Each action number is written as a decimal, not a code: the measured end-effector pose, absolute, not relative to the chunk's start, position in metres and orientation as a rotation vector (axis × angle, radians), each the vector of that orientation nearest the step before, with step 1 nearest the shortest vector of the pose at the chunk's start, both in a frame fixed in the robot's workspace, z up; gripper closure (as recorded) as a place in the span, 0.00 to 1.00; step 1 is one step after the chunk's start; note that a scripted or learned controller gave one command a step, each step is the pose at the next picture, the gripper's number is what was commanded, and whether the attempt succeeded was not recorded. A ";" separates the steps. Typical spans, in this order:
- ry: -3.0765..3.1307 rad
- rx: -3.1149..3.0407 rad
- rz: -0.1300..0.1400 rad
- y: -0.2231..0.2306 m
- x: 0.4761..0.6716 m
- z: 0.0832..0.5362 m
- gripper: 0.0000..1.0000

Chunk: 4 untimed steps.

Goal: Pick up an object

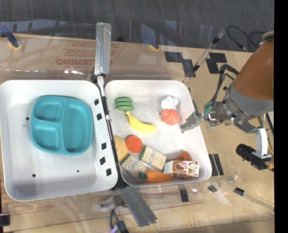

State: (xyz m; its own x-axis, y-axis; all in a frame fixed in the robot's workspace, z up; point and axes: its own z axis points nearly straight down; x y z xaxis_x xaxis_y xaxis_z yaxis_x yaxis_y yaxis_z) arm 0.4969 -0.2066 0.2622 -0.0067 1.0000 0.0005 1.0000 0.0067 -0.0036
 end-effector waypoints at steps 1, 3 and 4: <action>-2.297 -2.136 0.006 -0.150 0.542 0.173 0.00; -2.477 -1.931 0.002 -0.122 0.606 0.102 1.00; -2.409 -2.019 -0.001 -0.088 0.653 0.194 1.00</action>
